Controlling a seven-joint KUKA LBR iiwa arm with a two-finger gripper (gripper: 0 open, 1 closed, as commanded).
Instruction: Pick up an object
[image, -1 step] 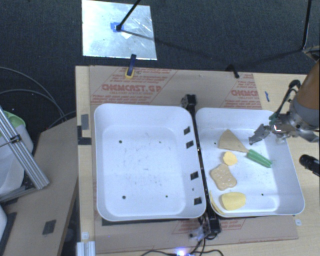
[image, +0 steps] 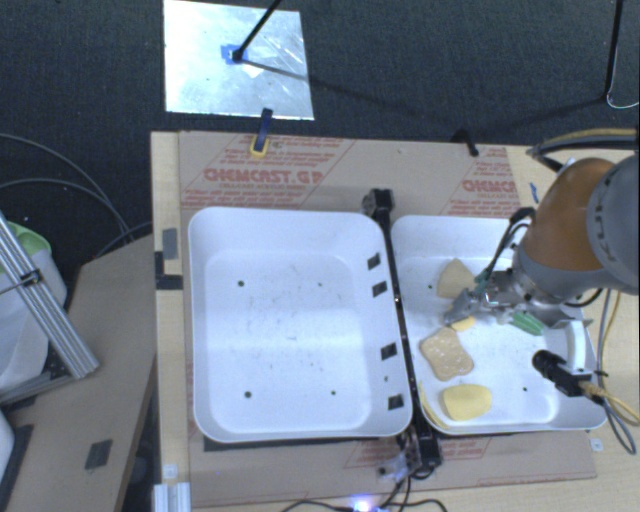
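My gripper hangs low inside the right bin, reaching in from the right. A tan wedge-shaped piece lies just above its tip, and a small yellow bit lies just under it. A tan toast-like slice rests toward the bin's front, with a rounded yellow piece in front of that. A green object shows beneath the wrist, partly hidden by the arm. I see nothing lifted off the bin floor.
The left bin stands beside the right one, split from it by a black divider with clips. Both rest on a cardboard sheet. A metal plate lies on the floor behind the bench.
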